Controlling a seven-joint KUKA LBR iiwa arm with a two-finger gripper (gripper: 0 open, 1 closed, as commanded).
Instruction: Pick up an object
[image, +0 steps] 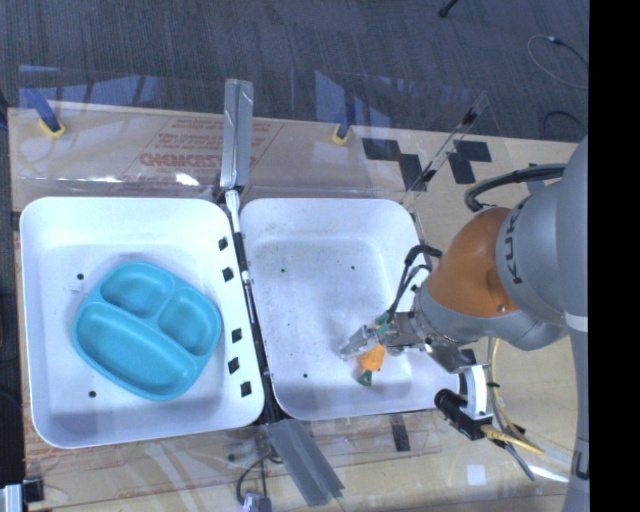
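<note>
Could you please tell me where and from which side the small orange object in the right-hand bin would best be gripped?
Probably across the orange body of the small orange object, from above. It lies low on the floor of the right bin, close to the near wall, so a sideways approach looks cramped. The claw is right at it; its green end looks too slight to pinch.

Colours around my gripper

An orange object with a green tip (371, 361) lies just beneath my silvery gripper (365, 342). Both bins (330, 225) are white, black-speckled; far beyond sits a turquoise divided plate (147, 328). My wrist band (475, 265) is orange.
</note>
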